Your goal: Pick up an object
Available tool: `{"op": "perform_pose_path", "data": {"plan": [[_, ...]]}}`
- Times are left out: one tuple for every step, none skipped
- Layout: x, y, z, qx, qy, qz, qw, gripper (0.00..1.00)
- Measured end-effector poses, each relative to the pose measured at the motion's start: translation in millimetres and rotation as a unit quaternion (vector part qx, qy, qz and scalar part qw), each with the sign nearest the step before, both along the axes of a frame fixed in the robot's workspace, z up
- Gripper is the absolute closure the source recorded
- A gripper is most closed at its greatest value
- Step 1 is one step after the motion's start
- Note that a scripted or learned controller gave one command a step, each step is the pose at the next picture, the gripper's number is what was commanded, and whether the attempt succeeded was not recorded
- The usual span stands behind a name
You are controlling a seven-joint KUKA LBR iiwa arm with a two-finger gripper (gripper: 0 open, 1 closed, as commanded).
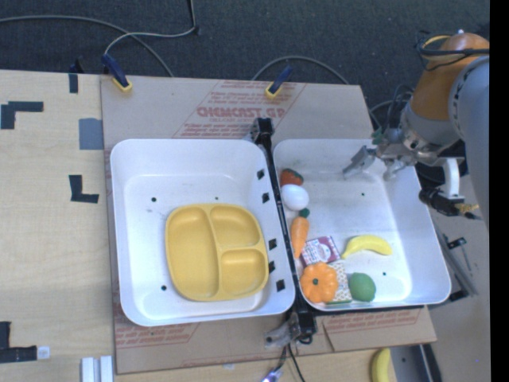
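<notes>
The right bin (413,237) holds a white egg (294,196), a red-and-green piece (290,178) above it, a carrot (298,235), a small pink-and-white packet (320,251), a banana (367,246), an orange pumpkin (319,282) and a green lime (362,286). My gripper (372,165) hangs over the upper right part of that bin, its two fingers spread apart with nothing between them. It is well above and to the right of the toys.
The left bin (135,181) holds a yellow divided plate (216,251). Clamps (119,76) sit at the cardboard's far edge. A black divider (270,189) runs between the bins. Another yellow item (382,365) lies off the bench's front right.
</notes>
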State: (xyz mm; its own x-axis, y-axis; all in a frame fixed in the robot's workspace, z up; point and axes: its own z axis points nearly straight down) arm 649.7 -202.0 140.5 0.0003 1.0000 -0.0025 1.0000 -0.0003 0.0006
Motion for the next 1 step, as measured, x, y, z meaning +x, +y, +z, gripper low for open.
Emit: {"op": "perform_pose_path", "data": {"plan": [[19.3, 72.6, -54.4, -0.0008, -0.001, 0.001, 1.0000, 0.00]]}}
